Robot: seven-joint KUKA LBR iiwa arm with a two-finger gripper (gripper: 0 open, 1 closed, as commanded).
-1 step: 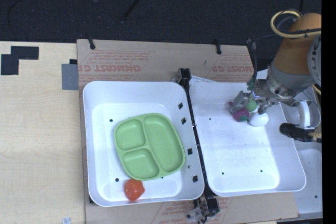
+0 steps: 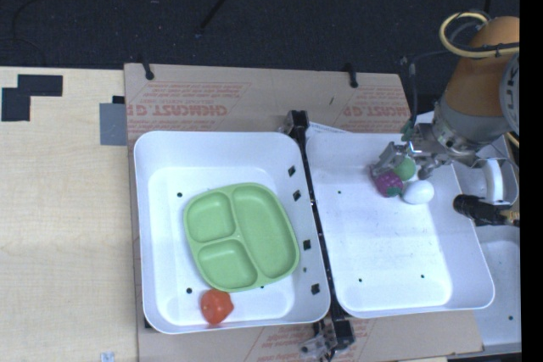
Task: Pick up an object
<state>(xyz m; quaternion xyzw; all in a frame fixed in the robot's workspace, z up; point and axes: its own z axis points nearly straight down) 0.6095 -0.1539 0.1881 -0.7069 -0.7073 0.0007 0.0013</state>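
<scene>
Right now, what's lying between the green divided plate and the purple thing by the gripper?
In the camera view, only the black divider where the bins meet and bare white floor of the right bin lie between the green divided plate and the purple object.

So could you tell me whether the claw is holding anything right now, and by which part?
It cannot be told: the claw sits over a purple and green lump, its grip unclear.

A divided plate (image 2: 242, 236) lies in the left bin (image 2: 161, 157), a small lump (image 2: 215, 306) just before it.
</scene>
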